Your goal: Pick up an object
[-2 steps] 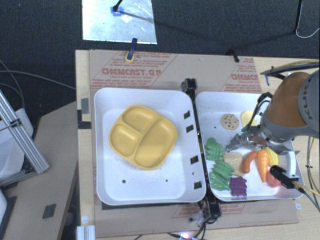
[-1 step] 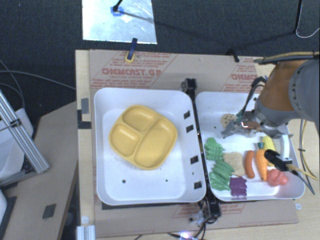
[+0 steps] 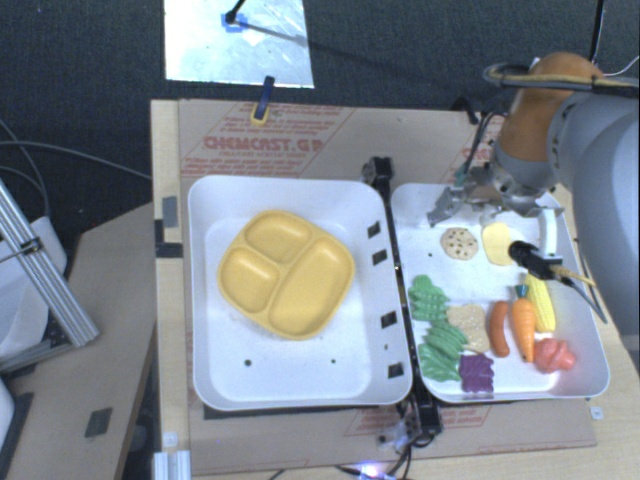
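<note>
hovering gripper (image 3: 470, 200) just above cookie (image 3: 459, 242) in right bin (image 3: 590, 373)

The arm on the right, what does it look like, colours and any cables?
The arm is thick, rounded and light grey, with an orange band above the wrist. Thin dark cables loop near the band. The gripper is grey metal, small beside the arm.

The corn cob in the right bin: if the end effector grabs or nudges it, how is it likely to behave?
The corn cob looks like a small moulded toy, so probably stiff and light. Its long rounded shape suggests it could roll or slip sideways under a pinch. It lies close beside the carrot, so a push would likely shift that neighbour too.
</note>
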Tool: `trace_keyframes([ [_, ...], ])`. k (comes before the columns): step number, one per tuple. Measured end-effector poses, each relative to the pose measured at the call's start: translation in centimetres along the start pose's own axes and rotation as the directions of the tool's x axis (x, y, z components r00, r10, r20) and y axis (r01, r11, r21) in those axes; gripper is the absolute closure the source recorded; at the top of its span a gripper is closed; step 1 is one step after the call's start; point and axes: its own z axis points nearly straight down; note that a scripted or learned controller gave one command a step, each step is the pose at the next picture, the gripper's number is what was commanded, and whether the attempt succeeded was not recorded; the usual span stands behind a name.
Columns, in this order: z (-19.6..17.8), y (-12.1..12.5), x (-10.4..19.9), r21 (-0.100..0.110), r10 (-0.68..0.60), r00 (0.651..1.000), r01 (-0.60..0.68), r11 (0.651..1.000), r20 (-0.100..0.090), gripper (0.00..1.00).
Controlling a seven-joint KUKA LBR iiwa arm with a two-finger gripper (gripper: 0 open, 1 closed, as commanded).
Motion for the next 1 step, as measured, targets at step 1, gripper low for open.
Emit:
trace_keyframes([
  [1, 1.15, -2.45, -7.59, 0.005, 0.011, 1.0, -0.011, 1.0, 0.001, 0.0],
])
